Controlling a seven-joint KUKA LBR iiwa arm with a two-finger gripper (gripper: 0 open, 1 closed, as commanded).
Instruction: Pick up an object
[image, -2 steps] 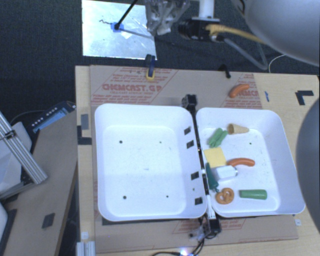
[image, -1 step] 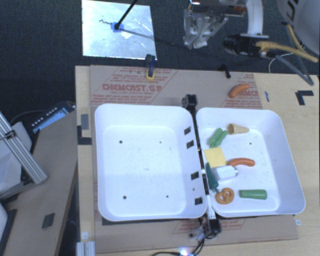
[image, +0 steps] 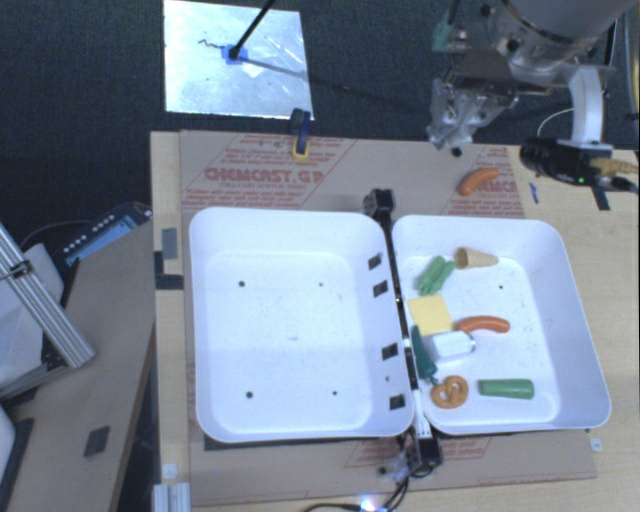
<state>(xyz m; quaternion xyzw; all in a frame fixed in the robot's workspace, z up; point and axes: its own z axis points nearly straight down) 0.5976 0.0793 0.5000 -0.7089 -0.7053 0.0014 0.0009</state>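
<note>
My gripper hangs high above the bench, beyond the far edge of the right bin, with nothing visible between its fingers. The right bin holds several toy foods: an ice cream cone, a green pod, a yellow cheese block, an orange sausage, a white block, a pretzel and a green cucumber. Another orange sausage lies on the cardboard outside the bin, just below and right of the gripper.
The left bin sits beside the right one, joined by a black clamp strip. A yellow-and-blue clamp stands at the cardboard's far edge. A shiny metal sheet lies at the back left.
</note>
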